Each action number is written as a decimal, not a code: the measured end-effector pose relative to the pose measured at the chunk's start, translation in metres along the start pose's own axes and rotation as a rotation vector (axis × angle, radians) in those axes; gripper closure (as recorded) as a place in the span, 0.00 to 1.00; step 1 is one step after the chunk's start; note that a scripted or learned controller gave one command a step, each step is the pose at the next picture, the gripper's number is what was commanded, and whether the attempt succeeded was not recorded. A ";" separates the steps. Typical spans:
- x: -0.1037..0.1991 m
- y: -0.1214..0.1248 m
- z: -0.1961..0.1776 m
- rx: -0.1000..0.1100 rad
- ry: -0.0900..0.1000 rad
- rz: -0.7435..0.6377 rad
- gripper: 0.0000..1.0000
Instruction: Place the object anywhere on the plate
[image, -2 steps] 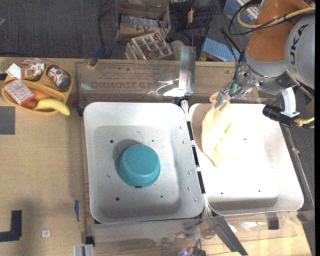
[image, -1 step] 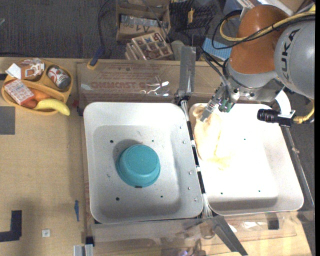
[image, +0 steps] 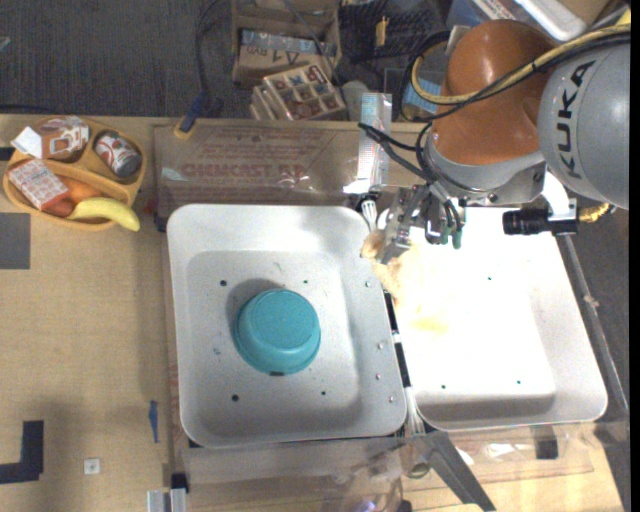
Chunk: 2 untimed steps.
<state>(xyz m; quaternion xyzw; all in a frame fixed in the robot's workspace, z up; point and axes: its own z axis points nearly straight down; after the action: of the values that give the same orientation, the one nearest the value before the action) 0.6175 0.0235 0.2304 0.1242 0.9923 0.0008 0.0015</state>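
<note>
In the left bin (image: 200, 240), your teal plate (image: 278, 331) sits just left of centre, clear floor all round it. At the divider between bins, the gripper (image: 392, 245) hangs over the right bin's (image: 540, 380) left edge, fingers clamped on a pale yellowish object (image: 386, 262).

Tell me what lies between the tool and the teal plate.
In the camera view, bare white bin floor and the left bin's right rim separate the tool from the teal plate.

Snack tray (image: 40, 190), banana (image: 106, 211), boxed puzzles (image: 296, 90)
</note>
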 end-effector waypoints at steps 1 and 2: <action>0.031 0.025 -0.001 0.000 0.000 -0.244 1.00; 0.065 0.062 0.002 -0.001 0.000 -0.250 1.00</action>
<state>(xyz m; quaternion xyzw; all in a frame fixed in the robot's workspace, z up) 0.5699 0.0999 0.2288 -0.0004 1.0000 0.0009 0.0015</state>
